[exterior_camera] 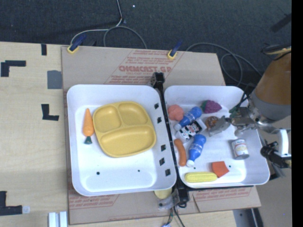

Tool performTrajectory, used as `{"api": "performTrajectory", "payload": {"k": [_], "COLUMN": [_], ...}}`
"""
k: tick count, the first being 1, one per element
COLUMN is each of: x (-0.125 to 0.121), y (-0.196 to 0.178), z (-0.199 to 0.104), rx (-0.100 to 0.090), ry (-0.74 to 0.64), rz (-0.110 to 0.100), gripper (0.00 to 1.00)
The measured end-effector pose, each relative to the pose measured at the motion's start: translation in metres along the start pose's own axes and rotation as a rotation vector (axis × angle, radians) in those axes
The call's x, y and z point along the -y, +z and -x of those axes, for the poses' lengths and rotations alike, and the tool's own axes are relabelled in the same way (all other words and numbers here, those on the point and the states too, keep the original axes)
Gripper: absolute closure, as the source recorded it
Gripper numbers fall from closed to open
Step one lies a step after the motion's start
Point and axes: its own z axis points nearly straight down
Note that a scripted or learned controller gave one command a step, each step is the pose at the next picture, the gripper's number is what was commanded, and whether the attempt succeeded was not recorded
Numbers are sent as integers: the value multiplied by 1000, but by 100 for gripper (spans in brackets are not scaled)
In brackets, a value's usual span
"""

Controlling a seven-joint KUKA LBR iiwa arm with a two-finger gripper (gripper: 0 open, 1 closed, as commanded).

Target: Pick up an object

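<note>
The right bin (pixel 251 174) holds several small objects: a pink ball (pixel 175 111), two blue bottles (pixel 191 115) (pixel 196 147), purple grapes (pixel 211 106), a small brown item (pixel 211 122), a black-and-white toy (pixel 189 131), an orange sausage (pixel 180 152), a yellow corn cob (pixel 200 177), an orange block (pixel 218 168) and a small can (pixel 240 148). My gripper (pixel 220 126) reaches in from the right, low over the bin's upper middle. Its tip is right beside the brown item, just below the grapes. Nothing is visibly lifted.
The left bin (pixel 80 174) bears a yellow divided plate (pixel 124 129) and an orange carrot (pixel 88 123) by its left wall. A black divider (pixel 163 126) separates the bins. Cables run across the dark floor behind the bench.
</note>
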Motion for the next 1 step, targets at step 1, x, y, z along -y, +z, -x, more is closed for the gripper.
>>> {"api": "performTrajectory", "payload": {"k": [1], "x": [-57], "y": [78], "z": [-28], "rx": [7], "ry": [1], "rz": [34], "gripper": [0]}}
